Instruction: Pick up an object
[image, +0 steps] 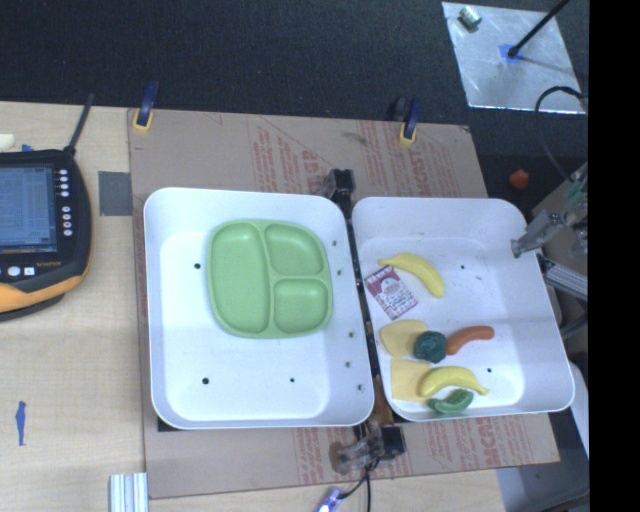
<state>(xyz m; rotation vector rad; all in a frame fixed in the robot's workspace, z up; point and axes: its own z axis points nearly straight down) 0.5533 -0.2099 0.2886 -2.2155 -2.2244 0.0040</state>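
Camera view: two white bins side by side on table (80, 340). Left bin (180, 390) holds green divided plate (268, 277), lying flat near far-centre. Right bin (500, 250) holds banana (414, 270) beside small red-white packet (391, 291); nearer, dark green round piece (431, 346) touching orange carrot (470, 338), yellow slices (400, 338) under them, second banana (452, 380) and green piece (452, 402) at near wall. Hand (545, 232) at right bin's far-right rim, over no object; open or closed — cannot tell. Tablet pendant (35, 230) at far left.
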